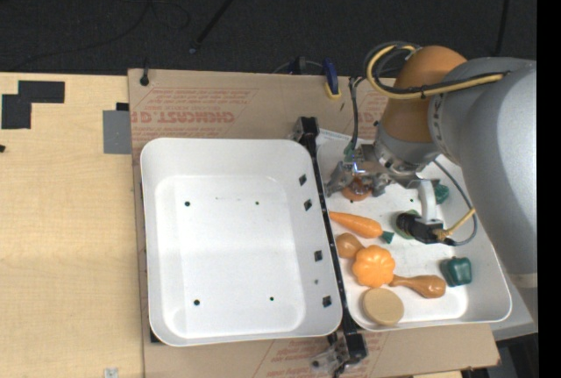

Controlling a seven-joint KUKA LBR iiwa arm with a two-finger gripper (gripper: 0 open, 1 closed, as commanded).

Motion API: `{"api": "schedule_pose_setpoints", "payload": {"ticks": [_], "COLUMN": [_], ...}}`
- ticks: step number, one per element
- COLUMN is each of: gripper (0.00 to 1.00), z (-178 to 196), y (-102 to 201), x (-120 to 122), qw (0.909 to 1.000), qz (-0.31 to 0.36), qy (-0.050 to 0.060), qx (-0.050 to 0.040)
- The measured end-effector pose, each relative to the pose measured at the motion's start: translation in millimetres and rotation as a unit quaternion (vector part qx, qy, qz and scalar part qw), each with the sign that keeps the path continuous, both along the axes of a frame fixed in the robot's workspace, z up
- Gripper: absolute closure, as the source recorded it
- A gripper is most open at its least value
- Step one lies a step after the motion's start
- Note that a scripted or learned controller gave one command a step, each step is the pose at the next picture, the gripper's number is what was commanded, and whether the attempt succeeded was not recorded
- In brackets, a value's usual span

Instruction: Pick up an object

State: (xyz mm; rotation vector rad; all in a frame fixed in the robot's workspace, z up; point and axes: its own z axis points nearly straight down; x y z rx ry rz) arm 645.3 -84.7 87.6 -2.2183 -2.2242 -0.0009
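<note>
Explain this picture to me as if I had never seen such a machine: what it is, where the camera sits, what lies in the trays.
The camera looks down at a slant on a bench with two shallow white trays. The big grey and orange thing on the right is a robot arm. Its gripper reaches down into the right bin, over a small brownish object I cannot identify; whether it grips anything is unclear. That bin holds toys: a carrot, a small pumpkin, a tan disc and a teal block. The left bin sits beside it.
</note>
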Motion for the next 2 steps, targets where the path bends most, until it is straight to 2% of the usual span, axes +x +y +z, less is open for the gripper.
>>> {"api": "schedule_pose_setpoints", "payload": {"ticks": [1,2], "gripper": [1.00,1.00], "z": [10,106], "y": [-1,74], "x": [-2,0], "qw": [1.0000,1.0000], "qz": [-0.001,0.002], "qy": [0.003,-0.003], "qx": [0.0002,0.0010]}}
